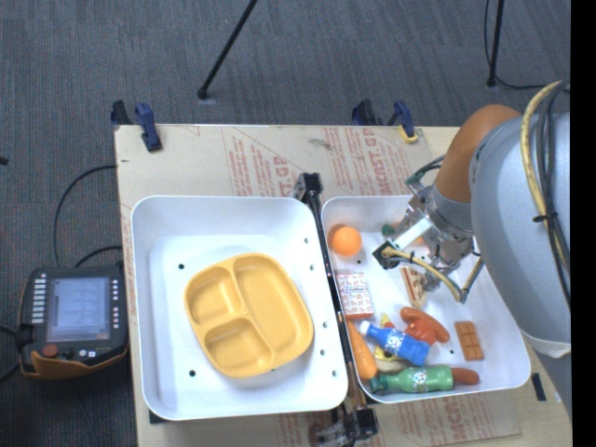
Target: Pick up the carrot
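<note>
Green bottle [424, 378] lies along the near wall of the right bin [498, 338]. Carrot [361, 352] lies at the bin's near-left edge, just beside blue bottle [396, 341]. Farther back, gripper [438, 266] hangs over mid-bin, apart from the carrot; open or closed cannot be told.

Arm [521, 222] hides right bin's [372, 220] far corner

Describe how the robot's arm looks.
The arm is bulky and rounded, with a smooth light-grey casing. An orange band rings it just above the wrist, and a yellow cable loops along the grey casing. The gripper is darker grey metal.
</note>
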`<state>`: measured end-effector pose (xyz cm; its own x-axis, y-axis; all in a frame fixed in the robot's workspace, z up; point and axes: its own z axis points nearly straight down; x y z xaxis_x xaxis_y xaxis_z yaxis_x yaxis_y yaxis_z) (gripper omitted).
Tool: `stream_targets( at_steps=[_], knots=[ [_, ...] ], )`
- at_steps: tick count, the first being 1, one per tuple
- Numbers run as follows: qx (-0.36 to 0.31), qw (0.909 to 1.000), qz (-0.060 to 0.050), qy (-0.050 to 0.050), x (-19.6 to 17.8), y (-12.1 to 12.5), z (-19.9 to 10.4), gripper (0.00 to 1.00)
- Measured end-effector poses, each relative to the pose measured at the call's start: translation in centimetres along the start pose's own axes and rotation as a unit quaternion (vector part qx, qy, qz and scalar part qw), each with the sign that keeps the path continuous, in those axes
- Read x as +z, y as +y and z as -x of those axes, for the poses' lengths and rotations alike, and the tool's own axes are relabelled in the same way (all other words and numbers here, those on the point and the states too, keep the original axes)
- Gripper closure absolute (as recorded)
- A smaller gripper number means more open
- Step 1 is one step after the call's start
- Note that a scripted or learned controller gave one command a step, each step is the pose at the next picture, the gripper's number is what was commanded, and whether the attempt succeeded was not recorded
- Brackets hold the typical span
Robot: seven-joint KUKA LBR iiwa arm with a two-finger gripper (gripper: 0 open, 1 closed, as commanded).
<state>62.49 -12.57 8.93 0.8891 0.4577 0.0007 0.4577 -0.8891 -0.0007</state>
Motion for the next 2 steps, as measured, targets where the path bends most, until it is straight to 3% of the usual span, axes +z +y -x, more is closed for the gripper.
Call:
stream_targets(
  at_steps=[1,2],
  knots=[
    [0.021,0.9998,-0.001,0.0,-9.9,-10.1,-5.1,0.0],
    [-0.036,0.9993,-0.001,0.0,0.0,-4.3,0.0,0.0]
  ],
)
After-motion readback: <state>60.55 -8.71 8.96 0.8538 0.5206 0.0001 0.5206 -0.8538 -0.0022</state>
